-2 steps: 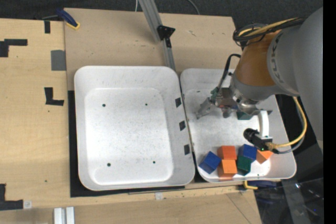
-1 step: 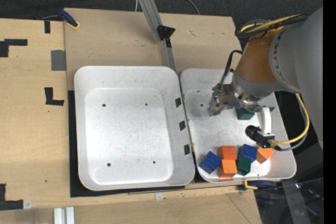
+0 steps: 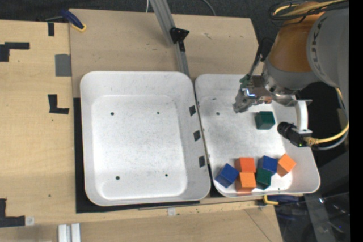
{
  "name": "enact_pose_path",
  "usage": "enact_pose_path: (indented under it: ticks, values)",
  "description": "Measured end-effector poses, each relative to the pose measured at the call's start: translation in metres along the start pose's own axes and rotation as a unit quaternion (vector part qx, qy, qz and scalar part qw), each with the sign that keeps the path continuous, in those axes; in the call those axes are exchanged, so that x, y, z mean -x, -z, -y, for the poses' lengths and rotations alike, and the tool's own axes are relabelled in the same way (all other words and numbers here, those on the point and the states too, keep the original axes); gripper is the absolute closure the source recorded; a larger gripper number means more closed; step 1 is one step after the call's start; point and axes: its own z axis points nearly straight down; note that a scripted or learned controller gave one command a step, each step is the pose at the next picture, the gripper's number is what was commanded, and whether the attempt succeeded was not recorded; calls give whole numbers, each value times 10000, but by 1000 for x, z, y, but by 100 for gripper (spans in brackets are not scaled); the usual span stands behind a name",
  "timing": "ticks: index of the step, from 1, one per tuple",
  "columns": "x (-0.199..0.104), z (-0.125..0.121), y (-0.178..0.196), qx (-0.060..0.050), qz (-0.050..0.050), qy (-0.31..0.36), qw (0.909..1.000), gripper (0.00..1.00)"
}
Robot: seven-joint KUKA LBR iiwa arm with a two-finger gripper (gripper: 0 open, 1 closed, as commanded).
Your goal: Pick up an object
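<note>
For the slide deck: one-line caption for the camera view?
KUKA arm's pincer over the right bin, beside a lone green block; blue, orange and green blocks clustered at the near edge.

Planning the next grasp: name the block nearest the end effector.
The lone green block, just beside the end effector; the other blocks cluster at the right bin's near edge.

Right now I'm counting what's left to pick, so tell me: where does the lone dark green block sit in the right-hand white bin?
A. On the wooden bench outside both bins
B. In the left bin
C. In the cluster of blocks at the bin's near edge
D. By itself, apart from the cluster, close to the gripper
D: the lone dark green block lies apart from the near-edge cluster of blocks, close to the gripper, inside the right-hand white bin.
</note>
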Motion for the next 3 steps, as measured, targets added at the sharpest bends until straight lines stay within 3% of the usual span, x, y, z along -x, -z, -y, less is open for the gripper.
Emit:
enact_pose_path:
  ticks: [2,3]
  values:
    - [1,-7,95,-1,1,2,10000,100]
    - [-58,-8,91,-32,-10,27,10000,100]
